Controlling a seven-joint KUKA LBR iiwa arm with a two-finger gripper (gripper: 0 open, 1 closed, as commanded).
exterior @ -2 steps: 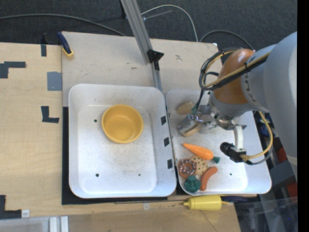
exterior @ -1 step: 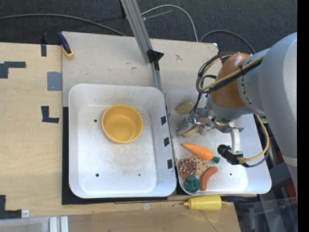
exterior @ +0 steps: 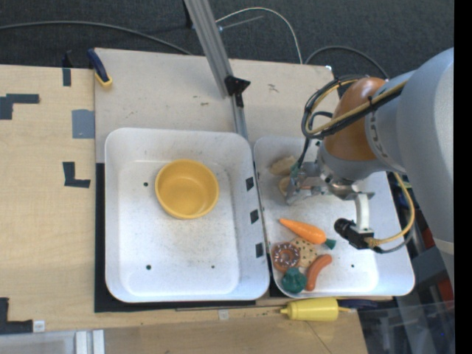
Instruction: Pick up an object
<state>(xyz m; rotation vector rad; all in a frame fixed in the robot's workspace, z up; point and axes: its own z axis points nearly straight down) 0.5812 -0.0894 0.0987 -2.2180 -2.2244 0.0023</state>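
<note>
My gripper (exterior: 298, 185) reaches down into the upper left part of the right bin (exterior: 383, 271), under the grey arm and its orange band. A beige lump (exterior: 281, 165) lies right beside it, touching or almost touching its tip. Below the gripper lie an orange carrot (exterior: 303, 231), a brown frosted donut (exterior: 285, 255), a green toy (exterior: 293, 280) and a reddish sausage (exterior: 318, 270). A yellow bowl (exterior: 186, 189) stands upright in the left bin (exterior: 125, 220).
A yellow squeeze bottle (exterior: 313, 310) lies on the bench just in front of the right bin. A slanted metal pole (exterior: 214, 46) crosses above the bins' shared rim. Black cables loop around the wrist at the right.
</note>
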